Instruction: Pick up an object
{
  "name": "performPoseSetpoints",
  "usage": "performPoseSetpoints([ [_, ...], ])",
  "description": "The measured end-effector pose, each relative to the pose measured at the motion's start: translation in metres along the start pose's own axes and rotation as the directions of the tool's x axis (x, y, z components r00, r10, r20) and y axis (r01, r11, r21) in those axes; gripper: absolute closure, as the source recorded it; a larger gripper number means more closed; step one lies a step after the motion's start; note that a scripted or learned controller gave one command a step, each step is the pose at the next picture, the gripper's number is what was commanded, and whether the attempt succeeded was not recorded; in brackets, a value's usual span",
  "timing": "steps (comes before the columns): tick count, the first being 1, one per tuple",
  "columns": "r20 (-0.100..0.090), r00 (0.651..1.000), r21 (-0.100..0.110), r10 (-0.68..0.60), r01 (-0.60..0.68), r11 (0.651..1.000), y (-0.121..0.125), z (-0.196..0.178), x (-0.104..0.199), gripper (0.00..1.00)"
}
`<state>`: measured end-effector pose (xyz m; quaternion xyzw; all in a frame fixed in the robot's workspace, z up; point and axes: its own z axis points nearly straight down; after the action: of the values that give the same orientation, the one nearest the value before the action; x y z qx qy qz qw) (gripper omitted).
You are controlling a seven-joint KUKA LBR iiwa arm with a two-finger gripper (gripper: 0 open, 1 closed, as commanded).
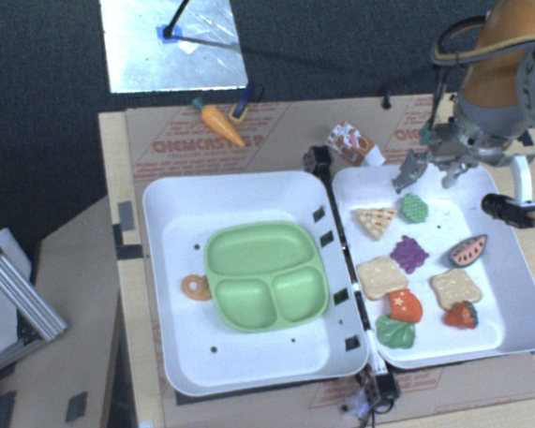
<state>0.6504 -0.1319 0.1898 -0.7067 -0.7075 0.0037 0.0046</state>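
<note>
- The gripper hovers over the right bin's far edge, fingers spread apart and holding nothing.
- Nearest pick: the green piece just below, beside the pizza slice.
- Best approach, I judge: drop straight down, straddling it, clear of the slice.
- The surface is cardboard-covered; a carrot lies outside the bins against a dark backdrop.

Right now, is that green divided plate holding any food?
Empty. All three compartments of the green plate show bare green; the small pretzel lies outside it, on the left bin's floor.
</note>
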Motion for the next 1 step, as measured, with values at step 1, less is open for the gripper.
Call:
performPoseSetpoints([
  [1, 0.002, 1.000, -0.013, -0.002, 0.002, 1.000, 0.0028, -0.0087, 0.0002, 0.00],
])
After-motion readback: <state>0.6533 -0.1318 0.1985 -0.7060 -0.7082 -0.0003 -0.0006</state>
